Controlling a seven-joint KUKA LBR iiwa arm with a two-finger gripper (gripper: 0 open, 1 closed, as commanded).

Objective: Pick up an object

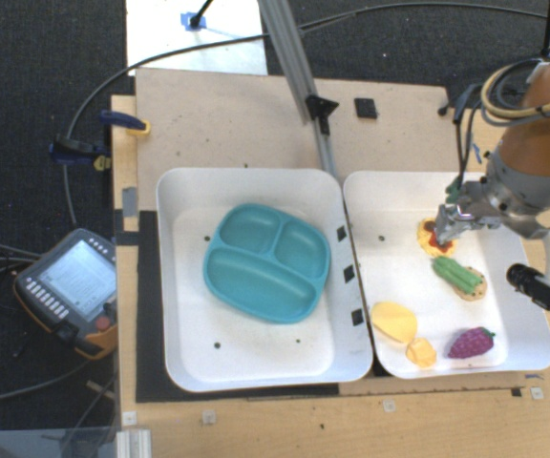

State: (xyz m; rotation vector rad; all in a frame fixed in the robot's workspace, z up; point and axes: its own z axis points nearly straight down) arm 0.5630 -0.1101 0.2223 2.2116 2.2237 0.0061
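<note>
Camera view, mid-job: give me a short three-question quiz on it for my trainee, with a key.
1. True or false: the teal divided plate lies in the right bin.
2. Which item lies nearest the hand?
A. purple grapes
B. red and yellow toy
C. yellow toy
3. Fill in: the green toy on a tan base lies in the ____ bin.

Key:
1. False; it lies in the left bin.
2. B; the hand is right over it.
3. right
</note>
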